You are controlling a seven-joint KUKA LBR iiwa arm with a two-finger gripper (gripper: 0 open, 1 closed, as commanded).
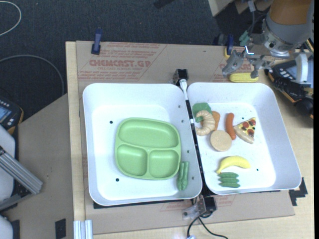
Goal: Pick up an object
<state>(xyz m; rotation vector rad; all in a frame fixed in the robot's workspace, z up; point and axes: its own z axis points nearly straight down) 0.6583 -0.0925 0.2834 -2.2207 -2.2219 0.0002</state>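
Gripper (242,67) is poised at upper right, beyond the right bin (279,108), fingers spread about a yellow corn (241,76). Sausage (230,125), pizza (246,129) and banana (233,163) are spread below.

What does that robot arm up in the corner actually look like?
The arm is a rounded grey column with a broad orange band above its wrist. Below sits a silvery metal gripper with two pale grey fingers, some blue-green fittings and thin dark cables running alongside it.
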